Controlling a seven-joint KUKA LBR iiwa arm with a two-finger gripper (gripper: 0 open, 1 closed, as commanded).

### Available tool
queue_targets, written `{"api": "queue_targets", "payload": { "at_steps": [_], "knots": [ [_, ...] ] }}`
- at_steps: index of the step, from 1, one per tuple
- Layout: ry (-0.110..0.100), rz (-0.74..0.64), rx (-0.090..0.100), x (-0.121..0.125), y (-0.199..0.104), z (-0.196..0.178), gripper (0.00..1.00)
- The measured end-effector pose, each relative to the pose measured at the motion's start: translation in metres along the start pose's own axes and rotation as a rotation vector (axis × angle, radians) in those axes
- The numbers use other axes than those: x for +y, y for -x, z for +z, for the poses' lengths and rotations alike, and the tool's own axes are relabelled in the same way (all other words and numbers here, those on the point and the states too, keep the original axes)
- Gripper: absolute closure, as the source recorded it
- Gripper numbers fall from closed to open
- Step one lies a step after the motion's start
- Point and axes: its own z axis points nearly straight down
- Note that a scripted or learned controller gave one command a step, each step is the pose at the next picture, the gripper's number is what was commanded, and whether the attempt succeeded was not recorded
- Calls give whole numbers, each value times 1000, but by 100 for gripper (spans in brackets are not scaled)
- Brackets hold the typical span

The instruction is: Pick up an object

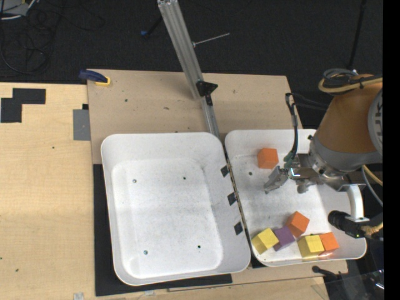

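Orange cube [267, 157] — matte, blocky — beside spread metal fingers [273, 181].

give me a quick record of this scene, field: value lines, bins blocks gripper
left bin: no blocks seen in it
right bin: holds all six blocks
lone orange block: far part of the bin, left of the gripper
near cluster: yellow block, purple block, orange block, a second yellow block, a third orange block
gripper: over the right bin's middle, nothing seen between its fingers
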Motion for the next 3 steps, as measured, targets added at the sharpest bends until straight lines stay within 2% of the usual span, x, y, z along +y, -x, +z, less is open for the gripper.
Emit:
{"api": "queue_targets", "payload": {
  "at_steps": [1, 2, 3],
  "knots": [
    [6, 5, -1, 1, 2, -2, 0],
    [0, 4, 0, 9, -4, 52, 0],
    [6, 4, -1, 9, -5, 104, 0]
  ]
}}
